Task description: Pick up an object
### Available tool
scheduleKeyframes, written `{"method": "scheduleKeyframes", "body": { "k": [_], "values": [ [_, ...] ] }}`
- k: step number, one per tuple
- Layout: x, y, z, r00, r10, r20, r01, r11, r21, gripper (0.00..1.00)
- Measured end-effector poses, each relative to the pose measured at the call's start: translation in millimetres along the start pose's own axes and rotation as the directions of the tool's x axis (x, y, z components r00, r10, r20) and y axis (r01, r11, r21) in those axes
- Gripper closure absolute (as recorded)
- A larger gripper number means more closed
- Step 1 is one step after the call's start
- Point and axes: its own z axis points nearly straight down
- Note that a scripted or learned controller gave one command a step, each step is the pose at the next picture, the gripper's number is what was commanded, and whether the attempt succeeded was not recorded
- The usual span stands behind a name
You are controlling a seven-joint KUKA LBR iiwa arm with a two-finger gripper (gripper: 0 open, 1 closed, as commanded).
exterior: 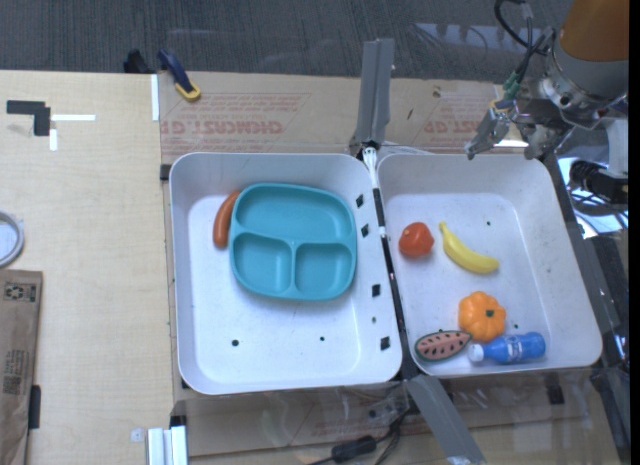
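While the arm (598,13) reached in from the right, its hand (510,131) hung above the far rim of the right bin (560,253), metal fingers (483,137) spread apart with nothing between them. Two shallow white moulded bins sat side by side on the bench (80,213). Right bin held five small glossy toy items: one round red tomato (416,240), one curved yellow banana (467,251), one ribbed orange pumpkin (482,315), one watermelon slice (441,345) touching the pumpkin, and one blue bottle (512,348) lying on its side at the near wall. Left bin (200,333) held one smooth teal divided plate (294,241), three compartments, and one orange sausage (223,221) just beside its left edge. Bench surface was pale wood-grain, with brown printed cardboard (260,113) behind the bins; dark carpeted floor (280,3) beyond.
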Motion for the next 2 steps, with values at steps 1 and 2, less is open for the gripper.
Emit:
{"method": "scheduleKeyframes", "body": {
  "k": [1, 2],
  "values": [
    [1, -33, 166, 1.0, 0.004, -0.001, -0.004, 1.0, 0.001, 0.0],
    [2, -76, 180, 1.0, 0.004, -0.001, -0.004, 1.0, 0.0, 0.0]
  ]
}}
